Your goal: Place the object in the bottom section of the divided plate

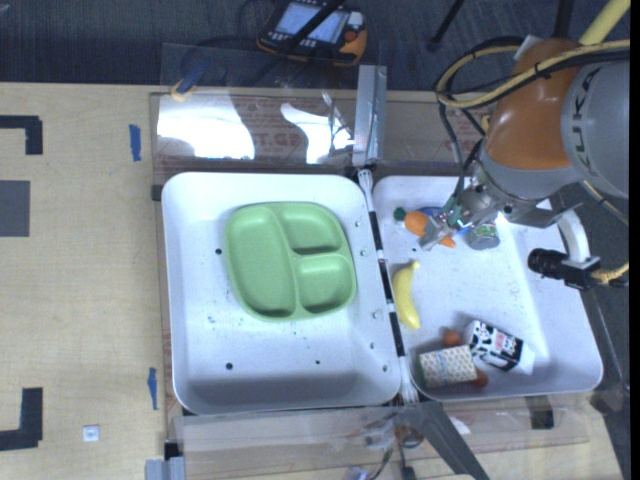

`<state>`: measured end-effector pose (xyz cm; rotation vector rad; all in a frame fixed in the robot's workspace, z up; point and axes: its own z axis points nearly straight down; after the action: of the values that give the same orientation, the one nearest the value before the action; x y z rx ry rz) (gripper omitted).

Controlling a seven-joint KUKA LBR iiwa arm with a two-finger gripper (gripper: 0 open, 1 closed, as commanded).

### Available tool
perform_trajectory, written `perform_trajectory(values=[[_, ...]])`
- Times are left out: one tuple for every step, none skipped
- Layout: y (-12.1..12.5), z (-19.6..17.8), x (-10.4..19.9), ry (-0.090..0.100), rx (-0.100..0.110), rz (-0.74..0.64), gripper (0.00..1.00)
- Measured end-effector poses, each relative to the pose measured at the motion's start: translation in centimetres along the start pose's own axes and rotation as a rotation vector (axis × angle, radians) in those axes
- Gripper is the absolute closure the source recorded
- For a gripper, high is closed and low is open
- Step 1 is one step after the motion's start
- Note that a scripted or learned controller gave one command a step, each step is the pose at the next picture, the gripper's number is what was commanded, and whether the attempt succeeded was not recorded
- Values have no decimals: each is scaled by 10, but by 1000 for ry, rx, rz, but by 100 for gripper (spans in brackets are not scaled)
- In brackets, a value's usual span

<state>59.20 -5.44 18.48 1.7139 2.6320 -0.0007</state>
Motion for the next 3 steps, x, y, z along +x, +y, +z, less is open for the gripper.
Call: perform_trajectory(values=[[25,-68,47,-1,-2,182,100],[20,-21,132,2,6,626,100],[108,-98,151,0,-1,281,100]])
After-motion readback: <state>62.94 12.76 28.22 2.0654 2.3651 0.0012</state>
